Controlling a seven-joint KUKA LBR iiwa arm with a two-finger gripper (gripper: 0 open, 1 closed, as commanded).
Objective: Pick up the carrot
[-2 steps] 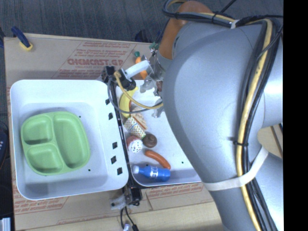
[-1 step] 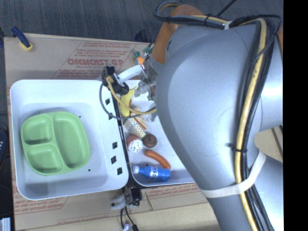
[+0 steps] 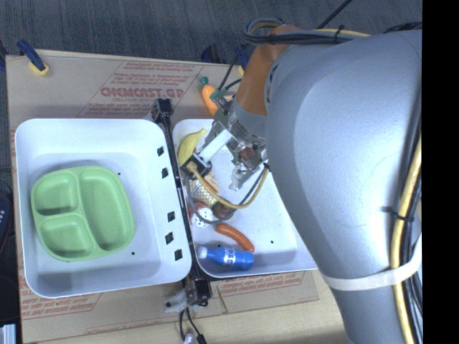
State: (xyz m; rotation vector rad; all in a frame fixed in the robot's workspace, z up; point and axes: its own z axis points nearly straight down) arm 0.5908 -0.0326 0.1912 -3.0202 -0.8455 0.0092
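Note:
The carrot (image 3: 209,99), orange with a green top, lies at the far rim of the right bin (image 3: 283,224), partly hidden behind the arm's wrist. My gripper (image 3: 242,165) hangs over the middle of the right bin, a little nearer than the carrot and to its right, above a pile of toy food. I see nothing held in it.
The right bin also holds a yellow banana (image 3: 188,147), an orange-red sausage (image 3: 234,236), a blue bottle (image 3: 226,258) and small items near the divider. A green compartment plate (image 3: 82,211) lies in the left bin (image 3: 43,131). The bulky arm covers the view's right side.

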